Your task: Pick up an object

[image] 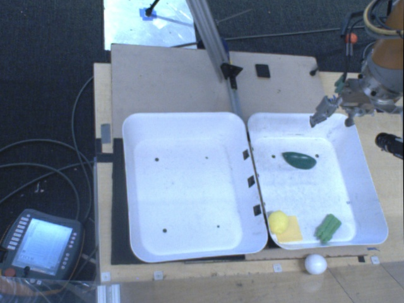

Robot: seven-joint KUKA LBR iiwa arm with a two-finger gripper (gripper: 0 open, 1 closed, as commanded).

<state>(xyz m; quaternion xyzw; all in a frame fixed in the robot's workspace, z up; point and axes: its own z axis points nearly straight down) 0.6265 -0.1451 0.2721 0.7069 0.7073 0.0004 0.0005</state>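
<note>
White ball (315, 264): lowest in the frame, on the bench just outside the near rim of the right bin, resting apart from it.
Pendant (39, 245): lower left corner, lit screen facing up, on the dark floor beside the bench; cables curling above it.
Yellow piece (284, 225): near left corner of the right bin (369, 188), a round yellow lump on a flat yellow pad, close to the dividing wall.
Green piece (327, 227): near edge of the same bin, right of the yellow piece and apart from it, ribbed, lying at a slant.
Dark green piece (299, 160): middle of the right bin, toward its far side, oval, lying flat and alone.
Left bin (136, 169): centre-left of the frame, white, touching the right bin along the middle.
Gripper (331, 113): upper right of the frame, above the far rim of the right bin, fingers spread apart with nothing between them, well apart from every piece.
Arm (386, 55): upper right corner, orange band above the wrist.
Metal pole (211, 30): top centre, slanting down to a black clamp behind the bins.
</note>
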